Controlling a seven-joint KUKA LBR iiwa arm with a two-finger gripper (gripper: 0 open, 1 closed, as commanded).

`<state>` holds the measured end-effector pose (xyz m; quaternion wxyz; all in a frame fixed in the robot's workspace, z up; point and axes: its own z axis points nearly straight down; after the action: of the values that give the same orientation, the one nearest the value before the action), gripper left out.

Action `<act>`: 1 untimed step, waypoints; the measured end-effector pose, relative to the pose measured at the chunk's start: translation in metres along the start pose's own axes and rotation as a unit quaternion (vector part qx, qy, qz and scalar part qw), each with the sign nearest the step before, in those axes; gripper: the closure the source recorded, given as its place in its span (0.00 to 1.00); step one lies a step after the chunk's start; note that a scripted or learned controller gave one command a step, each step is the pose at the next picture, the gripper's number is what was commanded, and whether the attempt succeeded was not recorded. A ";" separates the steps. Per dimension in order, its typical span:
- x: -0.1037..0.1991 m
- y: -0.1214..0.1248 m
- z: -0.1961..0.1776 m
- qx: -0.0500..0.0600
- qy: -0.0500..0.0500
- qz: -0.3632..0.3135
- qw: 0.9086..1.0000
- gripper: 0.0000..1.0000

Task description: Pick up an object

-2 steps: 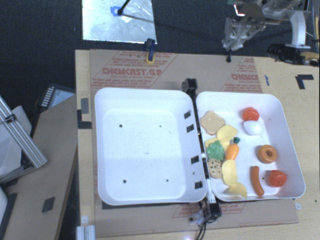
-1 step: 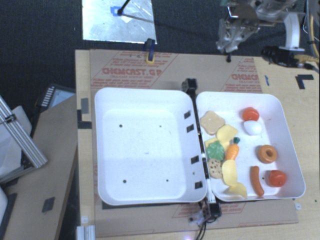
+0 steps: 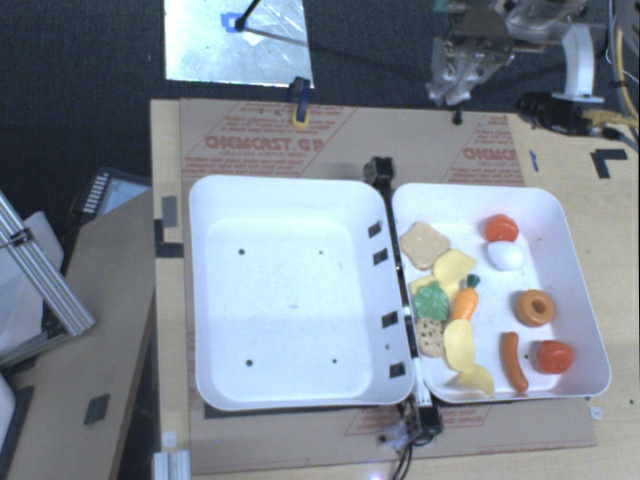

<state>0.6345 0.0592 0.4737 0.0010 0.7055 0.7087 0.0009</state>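
Observation:
The right bin (image 3: 575,258) holds several toy foods: a bread slice (image 3: 424,244), a red tomato (image 3: 501,228), a white egg (image 3: 506,256), a donut (image 3: 534,308), a carrot (image 3: 464,301), a green leafy piece (image 3: 432,299), a cookie (image 3: 431,337), a sausage (image 3: 513,360), a yellow chip-like piece (image 3: 462,350) and a red piece (image 3: 553,355). My gripper (image 3: 453,90) hangs high above the bench's far edge, well behind the right bin, with nothing between its fingers that I can see.
The left bin (image 3: 290,288) sits beside the right one, joined by a black hinge strip (image 3: 400,288). A shiny metal plate (image 3: 238,26) lies on the dark floor at the back left. A yellow-blue clamp (image 3: 299,106) grips the bench's far edge.

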 end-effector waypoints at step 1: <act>0.030 -0.010 -0.004 0.000 0.000 -0.001 1.000 1.00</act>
<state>0.6240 0.0887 0.4778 0.0006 0.7050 0.7092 0.0010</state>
